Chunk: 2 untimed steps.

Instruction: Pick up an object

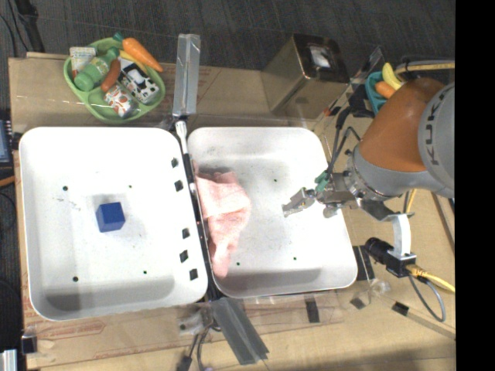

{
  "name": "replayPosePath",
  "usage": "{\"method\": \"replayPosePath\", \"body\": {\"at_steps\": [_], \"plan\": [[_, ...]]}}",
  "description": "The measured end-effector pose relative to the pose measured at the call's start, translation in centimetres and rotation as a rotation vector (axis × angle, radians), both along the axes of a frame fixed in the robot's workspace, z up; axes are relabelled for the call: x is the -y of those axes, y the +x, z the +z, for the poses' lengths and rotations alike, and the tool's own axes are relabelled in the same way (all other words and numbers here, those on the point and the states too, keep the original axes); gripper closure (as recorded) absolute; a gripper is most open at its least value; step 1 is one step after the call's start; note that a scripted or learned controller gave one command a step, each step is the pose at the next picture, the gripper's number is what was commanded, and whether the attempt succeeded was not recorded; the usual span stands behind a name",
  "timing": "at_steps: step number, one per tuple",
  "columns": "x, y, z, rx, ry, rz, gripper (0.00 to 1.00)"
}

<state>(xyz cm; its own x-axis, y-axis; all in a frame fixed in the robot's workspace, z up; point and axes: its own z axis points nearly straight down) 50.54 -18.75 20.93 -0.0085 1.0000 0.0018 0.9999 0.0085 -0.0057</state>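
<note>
The arm reaches in over the right bin, and its hand sits above the bare floor of that bin, near its right side. The hand looks released, with nothing between its fingers, though from this slant the tips are small and I would not swear to how wide they stand.

Two things are there to pick. A pink cloth lies crumpled against the left wall of the right bin, well apart from the hand. A blue cube sits alone in the left bin, far across the divider.

The cloth seems the likelier target, being in the same bin. The risks from here, as I judge them:

- The hand could come down where it now hovers and close on bare plastic, since nothing lies under it.
- The cloth is soft and flat; fingers may pinch only a thin fold, which could slip out on the lift.
- The cloth hugs the bin wall and the divider clips, so a descent close to that edge might strike the wall.
- The cube is small, so closing off-centre would likely nudge it aside.

A green bowl of toy food stands on the tabletop beyond the bins, out of play.
</note>
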Motion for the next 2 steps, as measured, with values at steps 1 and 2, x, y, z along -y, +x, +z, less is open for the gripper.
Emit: {"method": "replayPosePath", "body": {"at_steps": [1, 2], "plan": [[-2.7, 5.7, -11.2, -0.002, 0.0, 0.035, 0.0], [-7.4, 10.0, -9.5, 0.004, 0.0, 0.121, 0.0]]}}
